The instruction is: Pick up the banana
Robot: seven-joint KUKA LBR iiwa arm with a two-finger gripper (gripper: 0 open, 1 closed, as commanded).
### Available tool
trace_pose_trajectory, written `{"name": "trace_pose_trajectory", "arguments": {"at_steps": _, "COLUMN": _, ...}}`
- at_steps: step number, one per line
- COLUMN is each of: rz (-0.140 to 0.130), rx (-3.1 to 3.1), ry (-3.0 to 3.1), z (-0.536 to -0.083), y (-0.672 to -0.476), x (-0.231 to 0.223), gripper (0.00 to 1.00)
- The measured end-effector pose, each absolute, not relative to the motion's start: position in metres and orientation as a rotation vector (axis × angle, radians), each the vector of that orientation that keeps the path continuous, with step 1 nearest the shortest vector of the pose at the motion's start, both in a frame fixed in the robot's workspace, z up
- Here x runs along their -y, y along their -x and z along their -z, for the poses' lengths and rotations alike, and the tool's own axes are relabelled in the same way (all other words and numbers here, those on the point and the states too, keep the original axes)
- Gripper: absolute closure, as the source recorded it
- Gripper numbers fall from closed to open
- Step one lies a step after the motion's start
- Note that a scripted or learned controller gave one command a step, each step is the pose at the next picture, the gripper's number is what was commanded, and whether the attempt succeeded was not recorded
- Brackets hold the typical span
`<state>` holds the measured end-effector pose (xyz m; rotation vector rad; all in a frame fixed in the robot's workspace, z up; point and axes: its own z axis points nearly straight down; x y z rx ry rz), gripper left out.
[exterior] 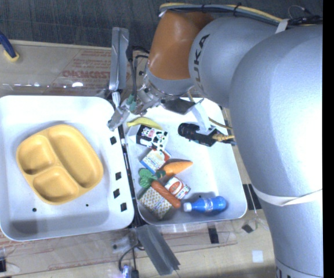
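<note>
Gripper [122,113] sitting at right bin's [232,172] top-left corner, banana [144,122] lying just to its right, long axis approx left-right. Grip state: can't tell, nothing seen held.

I saw a yellow banana [144,122], an orange carrot [177,167], a blue bottle [206,204] with a white band, a mustard-yellow divided plate [60,163], white bins [57,227] and a black-and-white patterned card [152,137].

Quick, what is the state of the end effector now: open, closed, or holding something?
End effector: just left of the banana at the right bin's upper left; open, closed or holding cannot be told.
</note>
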<state>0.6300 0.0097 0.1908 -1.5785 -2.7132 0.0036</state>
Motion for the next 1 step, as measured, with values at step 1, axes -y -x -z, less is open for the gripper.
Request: {"name": "trace_pose_trajectory", "arguments": {"at_steps": 1, "rz": -0.001, "rx": 2.92, "ry": 1.169, "z": -0.1929, "y": -0.6573, "x": 0.0638, "gripper": 0.0}}
